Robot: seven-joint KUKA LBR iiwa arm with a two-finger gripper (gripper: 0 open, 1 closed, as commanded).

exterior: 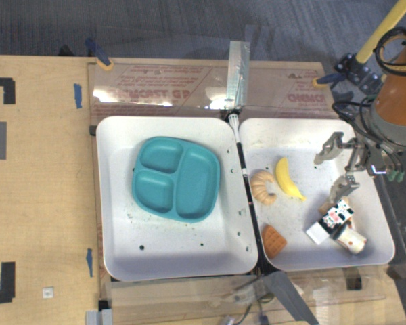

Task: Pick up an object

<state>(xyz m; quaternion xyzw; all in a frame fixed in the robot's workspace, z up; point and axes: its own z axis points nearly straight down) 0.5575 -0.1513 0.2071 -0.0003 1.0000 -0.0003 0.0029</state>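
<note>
Right bin [373, 249], contents: yellow banana [288, 179] near centre, lying at a slant, free of any grip. Croissant [263, 186] just left of the banana, close beside it. Orange waffle-like piece [273, 240] at the near left corner, against the bin wall. Small carton with black-and-white print [333, 221] toward the near right, touching a tan cup-like item [352, 240] lying on its side.

Gripper [340, 161]: metal fingers spread apart, nothing between them; one fingertip above the bin's upper right area, the other low beside the carton. Contact with the carton not discernible.

Left bin [115, 242]: teal compartment plate [176, 179], three sections, centred.

Surround: tan bench [37, 181] at left, marked with black corner brackets and blue tape.
</note>
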